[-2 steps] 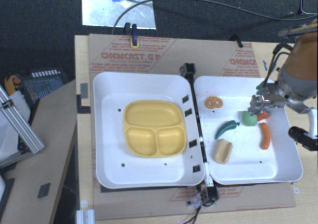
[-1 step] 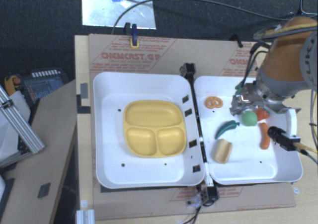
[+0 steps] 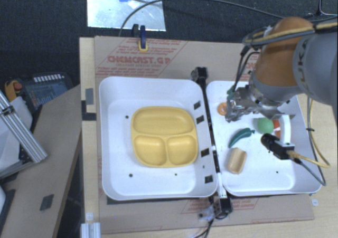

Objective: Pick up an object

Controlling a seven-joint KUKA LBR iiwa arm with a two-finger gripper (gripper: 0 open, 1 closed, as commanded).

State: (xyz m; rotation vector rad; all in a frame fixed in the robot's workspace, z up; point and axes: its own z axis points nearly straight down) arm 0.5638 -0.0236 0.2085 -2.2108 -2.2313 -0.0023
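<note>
**Gripper (image 3: 234, 109) low over right bin, small toys within reach**

Arm (image 3: 280, 63) reaches in over the right bin (image 3: 253, 181), and the gripper hangs above its upper left part. Its metal end is seen from above and partly against the wrist, so whether it is open or closed cannot be told; nothing visibly sits in it.

Four small things lie in that bin. An orange piece (image 3: 222, 109) sits just beside the gripper, on the side nearer the divider. A curved green pod (image 3: 241, 136) lies a little below it, apart from the rest. A tan roll (image 3: 236, 161) lies further toward the near wall. A green ball (image 3: 263, 124) lies under the wrist, close to some red and white bits too hidden to name. The left bin (image 3: 113, 126) holds a yellow plate (image 3: 163, 135).

The pod looks the best candidate. It is probably a light, stiff plastic toy with a smooth, somewhat slippery skin. It would be best taken across its thick middle, jaws square to its length, since the tapered ends would squirt out. The roll is blunt and wide and should suit a grip across its short axis. The orange piece is flat and low, so it would be hard to get under. The ball may roll away when touched.
</note>
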